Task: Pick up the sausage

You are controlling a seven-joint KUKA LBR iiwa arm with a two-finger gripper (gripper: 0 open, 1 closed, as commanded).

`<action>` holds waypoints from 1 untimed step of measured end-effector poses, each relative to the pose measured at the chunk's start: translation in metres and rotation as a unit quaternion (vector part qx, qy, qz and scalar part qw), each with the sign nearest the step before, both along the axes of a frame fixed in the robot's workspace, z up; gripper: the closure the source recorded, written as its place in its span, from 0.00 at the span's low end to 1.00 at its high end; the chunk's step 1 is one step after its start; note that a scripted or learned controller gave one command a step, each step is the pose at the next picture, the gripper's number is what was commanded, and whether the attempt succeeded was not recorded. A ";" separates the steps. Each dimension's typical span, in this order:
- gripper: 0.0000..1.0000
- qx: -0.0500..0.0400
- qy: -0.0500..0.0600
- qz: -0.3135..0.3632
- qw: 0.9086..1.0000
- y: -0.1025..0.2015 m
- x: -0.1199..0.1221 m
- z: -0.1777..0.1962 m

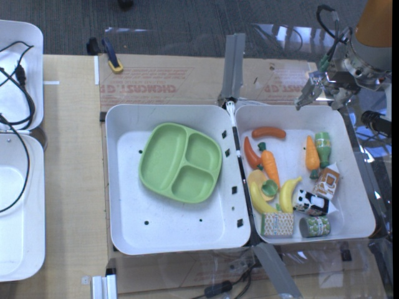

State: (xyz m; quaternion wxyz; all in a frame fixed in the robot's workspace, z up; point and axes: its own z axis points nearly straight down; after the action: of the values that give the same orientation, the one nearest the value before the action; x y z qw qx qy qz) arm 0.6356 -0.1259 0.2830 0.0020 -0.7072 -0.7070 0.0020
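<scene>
We see the sausage (269, 132) lying flat near the twelve o'clock wall of the right bin (358, 167), with bare white floor around it. A red pepper (251, 152) and a carrot (270, 165) sit just toward six o'clock of it, apart from it. We judge it to be a light plastic toy: stiff, smooth, rounded, and so likely to roll or squirt out of a pinch made near either end. We would take it across its narrow width at mid-length, fingers closing along the twelve-to-six line. The end effector (323, 93) hangs above the bin's rim, toward two o'clock from the sausage, holding nothing; we cannot tell how wide it stands. The green plate (181, 162) rests in the left bin (121, 185).
</scene>
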 end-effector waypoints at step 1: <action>0.00 -0.001 0.000 -0.116 0.993 -0.007 0.004 -0.012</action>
State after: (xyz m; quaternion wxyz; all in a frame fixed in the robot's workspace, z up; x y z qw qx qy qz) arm 0.6399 -0.1332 0.2706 0.0014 -0.7847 -0.6198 0.0028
